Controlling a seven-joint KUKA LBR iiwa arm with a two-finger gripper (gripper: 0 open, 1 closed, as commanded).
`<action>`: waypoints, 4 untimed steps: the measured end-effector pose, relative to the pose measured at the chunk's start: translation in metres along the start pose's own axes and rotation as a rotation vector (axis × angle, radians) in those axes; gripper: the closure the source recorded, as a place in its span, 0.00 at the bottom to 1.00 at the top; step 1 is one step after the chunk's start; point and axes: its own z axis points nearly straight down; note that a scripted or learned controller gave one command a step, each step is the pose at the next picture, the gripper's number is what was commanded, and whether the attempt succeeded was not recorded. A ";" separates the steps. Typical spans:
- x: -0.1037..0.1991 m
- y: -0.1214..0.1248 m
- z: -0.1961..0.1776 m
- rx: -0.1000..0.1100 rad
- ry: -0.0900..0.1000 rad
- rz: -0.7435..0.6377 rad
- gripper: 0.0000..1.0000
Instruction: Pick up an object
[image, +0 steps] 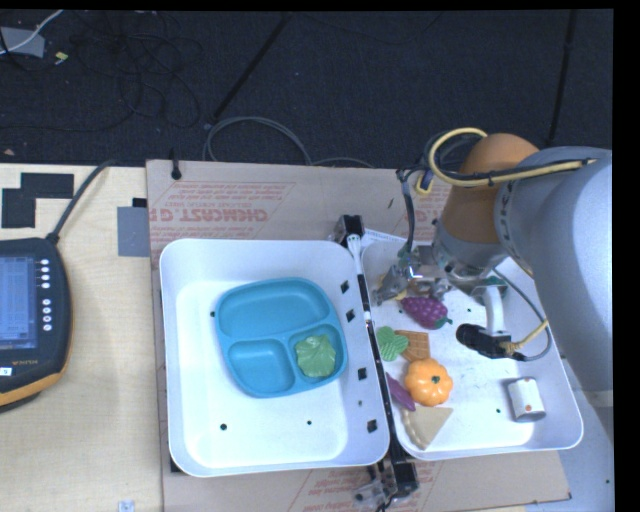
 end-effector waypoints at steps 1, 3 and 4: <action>-0.076 -0.055 0.000 0.007 -0.003 0.010 0.00; 0.013 -0.016 0.001 0.005 0.001 0.001 0.00; 0.011 -0.016 -0.010 0.006 0.001 0.003 1.00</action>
